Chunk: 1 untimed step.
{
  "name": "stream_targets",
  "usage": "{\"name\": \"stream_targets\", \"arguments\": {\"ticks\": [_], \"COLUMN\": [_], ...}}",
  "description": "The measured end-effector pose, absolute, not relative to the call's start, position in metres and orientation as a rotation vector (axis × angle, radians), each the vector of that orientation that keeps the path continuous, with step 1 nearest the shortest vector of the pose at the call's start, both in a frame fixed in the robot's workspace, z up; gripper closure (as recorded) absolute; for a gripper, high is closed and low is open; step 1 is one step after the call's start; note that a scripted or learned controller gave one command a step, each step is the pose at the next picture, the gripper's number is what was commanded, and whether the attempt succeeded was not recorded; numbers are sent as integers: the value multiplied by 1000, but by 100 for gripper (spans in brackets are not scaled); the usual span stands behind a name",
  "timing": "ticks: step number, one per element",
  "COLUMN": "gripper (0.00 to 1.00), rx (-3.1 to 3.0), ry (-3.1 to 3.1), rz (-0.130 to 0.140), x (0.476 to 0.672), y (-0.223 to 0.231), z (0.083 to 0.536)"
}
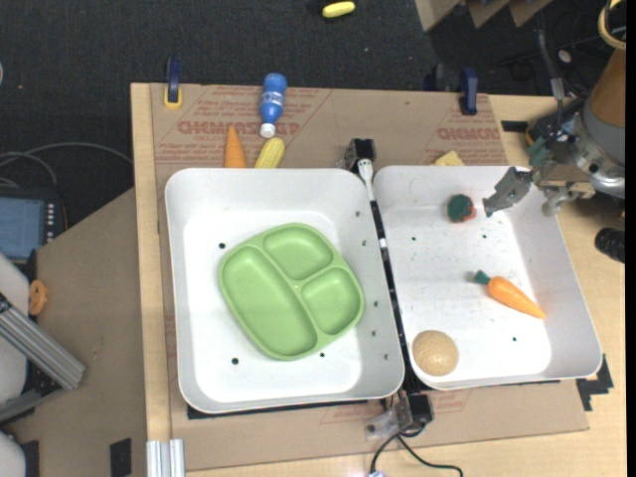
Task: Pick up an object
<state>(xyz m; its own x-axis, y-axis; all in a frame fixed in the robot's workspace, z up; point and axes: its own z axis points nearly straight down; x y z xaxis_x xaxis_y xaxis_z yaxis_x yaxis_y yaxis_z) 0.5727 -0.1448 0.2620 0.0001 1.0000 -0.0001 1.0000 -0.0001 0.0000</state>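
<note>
While our pincer (pixel 527 192) hangs over the far right corner of the right white bin (pixel 556 361), its two grey fingers stand wide apart with nothing between them. We see an orange plastic carrot (pixel 511 293) lying flat on that bin's floor, well apart from the pincer. Its long axis runs diagonally: the green leafy top points up-left, the tapered tip down-right. Near it lie a small green-and-red round toy (pixel 459 207) and a tan ball (pixel 434 352).

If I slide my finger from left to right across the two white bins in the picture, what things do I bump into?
Green divided plate → tan round bun → small green and red toy → toy carrot.
</note>
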Motion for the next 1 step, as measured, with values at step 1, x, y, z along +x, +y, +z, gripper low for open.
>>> {"name": "stream_targets", "arguments": {"ticks": [1], "gripper": [0], "rx": [2239], "ry": [2222], "rz": [-13], "x": [498], "y": [-191], "z": [141]}}
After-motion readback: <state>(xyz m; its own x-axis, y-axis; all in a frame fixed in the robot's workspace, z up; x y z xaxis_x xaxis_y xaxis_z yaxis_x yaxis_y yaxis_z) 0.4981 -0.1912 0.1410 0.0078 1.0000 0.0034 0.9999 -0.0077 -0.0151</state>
